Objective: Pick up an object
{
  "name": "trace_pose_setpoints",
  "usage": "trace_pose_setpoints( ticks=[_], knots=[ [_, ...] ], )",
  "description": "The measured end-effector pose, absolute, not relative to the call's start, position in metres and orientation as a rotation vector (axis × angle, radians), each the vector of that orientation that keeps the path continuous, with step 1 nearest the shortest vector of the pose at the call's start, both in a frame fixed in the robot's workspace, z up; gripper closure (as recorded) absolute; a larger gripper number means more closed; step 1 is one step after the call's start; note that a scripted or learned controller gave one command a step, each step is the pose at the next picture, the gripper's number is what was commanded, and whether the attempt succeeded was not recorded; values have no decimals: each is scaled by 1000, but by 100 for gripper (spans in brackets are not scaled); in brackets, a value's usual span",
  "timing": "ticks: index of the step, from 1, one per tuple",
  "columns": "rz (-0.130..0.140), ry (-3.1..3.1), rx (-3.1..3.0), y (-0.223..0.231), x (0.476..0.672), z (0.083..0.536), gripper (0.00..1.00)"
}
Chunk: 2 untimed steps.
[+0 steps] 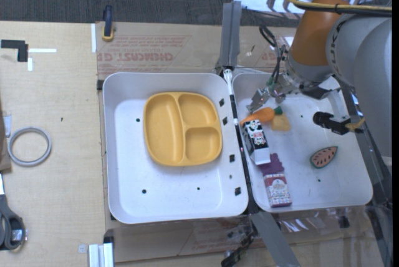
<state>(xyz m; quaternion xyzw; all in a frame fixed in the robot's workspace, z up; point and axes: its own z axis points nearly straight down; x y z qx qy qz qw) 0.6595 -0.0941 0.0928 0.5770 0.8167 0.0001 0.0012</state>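
Camera view: left bin [124,197] holds yellow tray [182,128]; right bin [349,191], watermelon slice [323,156].

Light is even and fairly bright, falling from above. The two white bins [118,153] come close to washing out, though their floors keep some tone. Shadows are soft and short: a faint one hugs the yellow divided plate [182,128], and a darker one lies under the arm [349,35]. The arm's near bulk looks slightly soft. The dark floor at the top is dim and grainy.
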Motion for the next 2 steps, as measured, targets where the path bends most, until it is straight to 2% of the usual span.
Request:
trace_pose_setpoints(
  ticks=[1,2],
  knots=[
    [0,2578,1792,-67,653,192,0],
    [13,2644,1670,-113,638,101,0]
  ],
)
